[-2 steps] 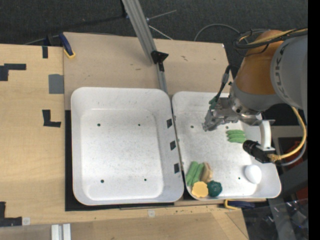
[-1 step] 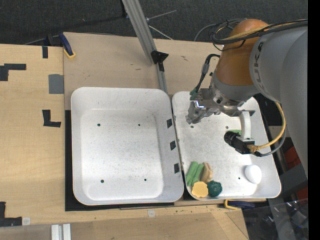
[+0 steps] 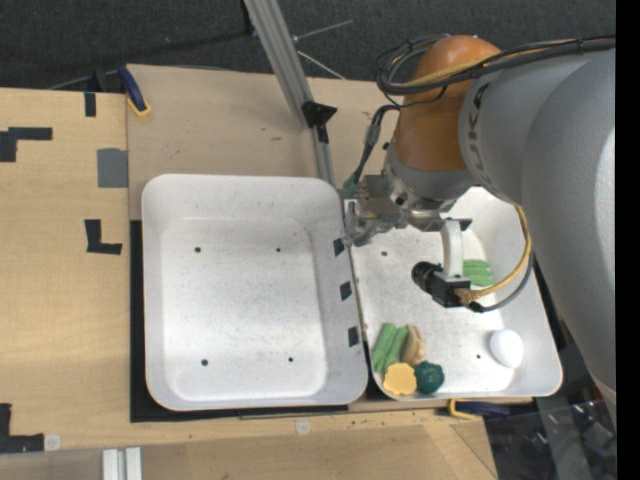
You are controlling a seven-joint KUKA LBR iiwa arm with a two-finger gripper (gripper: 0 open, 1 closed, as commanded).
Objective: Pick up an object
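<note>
Over the bench from the 3 o'clock side, the grey arm (image 3: pixel 545 118) reaches in and sets its gripper (image 3: pixel 360 226) low over the right bin (image 3: pixel 455 340), at that bin's 11 o'clock corner, close to the wall it shares with the left bin (image 3: pixel 240 288). Whether the gripper is spread or pressed together I cannot tell from this angle, and nothing can be made out in its grasp, so I judge the pick not yet done: a thing has to be closed on and lifted. The left bin presents a bare speckled white floor with four dark dots. Every candidate lies in the right bin, well apart from the gripper. A long green piece (image 3: pixel 386 344) lies toward 7 o'clock, with a tan piece (image 3: pixel 413 344) touching its side. A pale green piece (image 3: pixel 477 271) sits toward 3 o'clock. A white ball (image 3: pixel 505 348) rests alone toward 5 o'clock. At 6 o'clock, against the near wall, a yellow piece (image 3: pixel 400 379) and a dark green piece (image 3: pixel 430 376) sit just beside each other, below the tan one.
</note>
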